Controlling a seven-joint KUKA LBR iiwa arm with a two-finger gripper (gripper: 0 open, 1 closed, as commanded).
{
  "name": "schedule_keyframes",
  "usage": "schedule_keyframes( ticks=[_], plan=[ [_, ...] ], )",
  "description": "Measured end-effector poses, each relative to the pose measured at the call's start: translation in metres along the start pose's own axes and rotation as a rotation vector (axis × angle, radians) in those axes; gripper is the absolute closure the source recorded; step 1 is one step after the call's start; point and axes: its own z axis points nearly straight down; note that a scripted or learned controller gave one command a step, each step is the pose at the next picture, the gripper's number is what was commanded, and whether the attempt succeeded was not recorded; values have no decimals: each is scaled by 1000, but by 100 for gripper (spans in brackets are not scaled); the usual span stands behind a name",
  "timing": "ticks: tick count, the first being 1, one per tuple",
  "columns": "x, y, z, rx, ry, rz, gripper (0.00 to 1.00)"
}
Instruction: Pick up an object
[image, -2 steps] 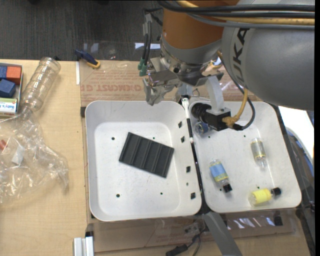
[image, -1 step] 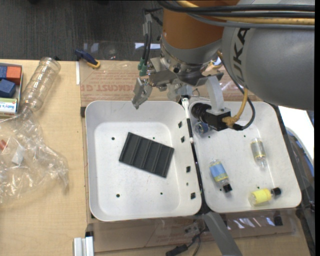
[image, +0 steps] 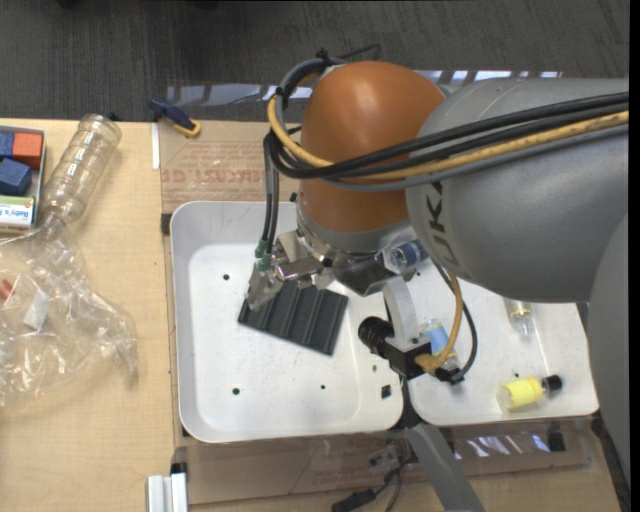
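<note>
The grey arm w/ orange band reaches low over the left white bin, prob. lining up a grab. Its pincer sits at the upper-left edge of a flat black ribbed rectangular block, touching or just above it; can't tell the pincer's state. The block lies flat near the bin's middle, not lifted. Right white bin holds a small yellow bottle w/ dark cap. On the desk: clear plastic bottle, crumpled clear wrap

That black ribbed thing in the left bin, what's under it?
The black ribbed piece lies on the left bin's white floor. Whatever sits beneath it is covered, and the arm hides its upper edge.
</note>
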Motion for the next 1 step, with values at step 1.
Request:
schedule_keyframes(
  ticks=[1],
  plan=[
    [14,-20,-93,-5,0,-20,0]
  ],
)
